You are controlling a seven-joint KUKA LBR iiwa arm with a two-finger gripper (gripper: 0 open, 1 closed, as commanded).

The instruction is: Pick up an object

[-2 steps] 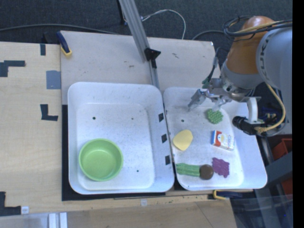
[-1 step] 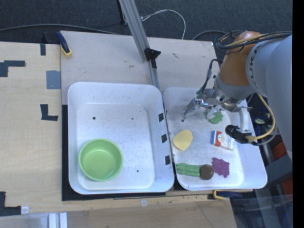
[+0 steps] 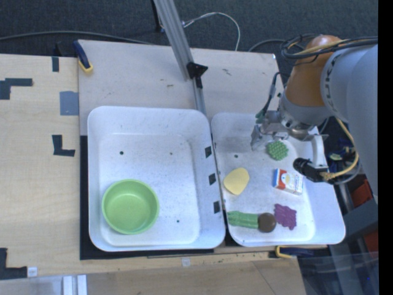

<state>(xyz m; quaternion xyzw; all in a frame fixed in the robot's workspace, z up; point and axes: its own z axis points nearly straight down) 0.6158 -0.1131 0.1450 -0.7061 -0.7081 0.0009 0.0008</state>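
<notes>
The arm (image 3: 334,72) enters from the right, its orange band sitting above the wrist, and reaches down over the far end of the right bin (image 3: 245,125). The gripper (image 3: 265,134) hangs over the bin floor at that far end, with its tip just beside a green studded object (image 3: 277,150), on the side toward the left bin (image 3: 104,125). Whether the jaws are open or closed cannot be told at this angle; nothing is seen between them.

All loose items are taken relative to the right bin. The green studded object lies in its far half, near the middle. A yellow rounded piece (image 3: 236,180) rests nearer the wall shared with the left bin, about midway along. A small red, white and blue carton (image 3: 287,181) lies toward the outer wall, level with the yellow piece and apart from it. Along the near wall, a green elongated item (image 3: 243,219) lies flat, its end touching a brown round object (image 3: 266,222). Just beside that, toward the outer wall, sits a purple knobbly item (image 3: 285,216).

In the left bin a green bowl (image 3: 130,206) stands upright in the near corner away from the right bin. Both bins rest side by side on the surface (image 3: 135,72), and a grey metal post (image 3: 175,26) rises from it beyond them.
</notes>
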